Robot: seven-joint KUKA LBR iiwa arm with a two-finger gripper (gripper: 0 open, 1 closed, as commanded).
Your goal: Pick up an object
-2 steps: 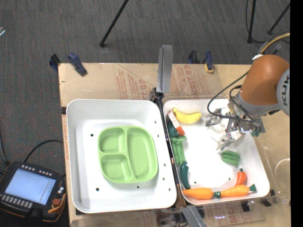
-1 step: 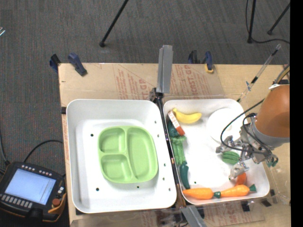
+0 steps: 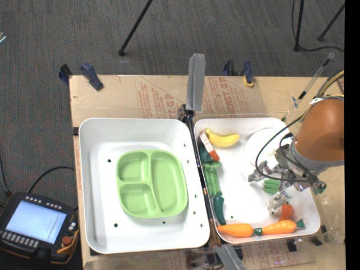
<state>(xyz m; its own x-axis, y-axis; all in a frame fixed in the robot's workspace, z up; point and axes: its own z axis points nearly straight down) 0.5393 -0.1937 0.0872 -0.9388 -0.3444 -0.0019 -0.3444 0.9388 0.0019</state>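
The right bin (image 3: 242, 207) holds a yellow banana (image 3: 223, 139) at the back. A red and white packet (image 3: 207, 147) and several green vegetables (image 3: 212, 176) lie along its left wall. Two orange carrots (image 3: 236, 229) (image 3: 279, 227) lie along its front wall. My gripper (image 3: 278, 198) reaches down into the right part of this bin, over a green item (image 3: 272, 184). A small red-orange piece (image 3: 286, 210) lies just below its fingertips. The orange wrist band (image 3: 322, 131) hides much of the hand.
The left bin (image 3: 95, 207) holds a green divided plate (image 3: 152, 183). A grey post (image 3: 196, 89) stands behind the two bins. A teach pendant (image 3: 36, 225) lies at the lower left, off the bench. Tripod legs stand on the carpet behind.
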